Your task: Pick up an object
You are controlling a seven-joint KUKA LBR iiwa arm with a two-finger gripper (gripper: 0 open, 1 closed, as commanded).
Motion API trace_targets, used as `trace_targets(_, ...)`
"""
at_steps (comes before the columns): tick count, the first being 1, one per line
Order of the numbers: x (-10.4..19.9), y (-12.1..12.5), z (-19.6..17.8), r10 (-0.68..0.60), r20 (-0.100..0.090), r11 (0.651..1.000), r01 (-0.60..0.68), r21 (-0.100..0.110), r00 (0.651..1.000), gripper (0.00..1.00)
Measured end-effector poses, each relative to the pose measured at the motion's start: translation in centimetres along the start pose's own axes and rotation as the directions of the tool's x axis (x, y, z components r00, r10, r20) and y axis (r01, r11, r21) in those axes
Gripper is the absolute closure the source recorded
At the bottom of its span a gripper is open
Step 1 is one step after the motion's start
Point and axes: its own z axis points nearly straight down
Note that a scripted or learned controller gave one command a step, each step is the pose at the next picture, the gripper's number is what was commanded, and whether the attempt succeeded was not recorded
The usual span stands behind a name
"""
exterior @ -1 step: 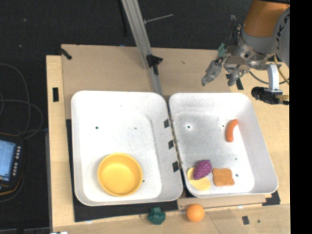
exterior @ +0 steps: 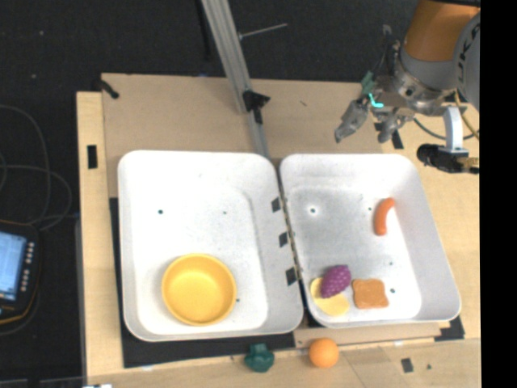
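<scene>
A tan board bench (exterior: 178, 120) sits against a dark floor, with two shallow white plastic bins side by side on it, their surfaces matte and faintly speckled, corners rounded. The pincer (exterior: 373, 124) hangs above the bare bench just past the far rim of the right bin (exterior: 347, 184), its grey metal fingers spread apart and nothing between them. The orange band of the arm rises behind it.

Below the pincer and nearer the camera, a smooth orange sausage-shaped piece (exterior: 383, 216) lies in the right bin near its right wall. Farther down, at the bin's near edge, a knobbly purple grape cluster (exterior: 335, 280) rests on a flat pale yellow disc (exterior: 330, 301), with a rounded tan bread-like slab (exterior: 370, 293) just beside them.

Well off to the pincer's lower left, a glossy yellow bowl (exterior: 199, 288) sits in the left bin (exterior: 194, 192). On the bench before the bins lie an orange ball (exterior: 323, 352) and a small dark green lump (exterior: 259, 358). A slanted metal pole (exterior: 230, 55) crosses behind the bins.
</scene>
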Motion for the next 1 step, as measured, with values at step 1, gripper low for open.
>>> trace_targets(1, -0.73, -0.7, 4.65, 0.004, 0.0, 1.0, -0.004, 0.005, 1.0, 0.0)
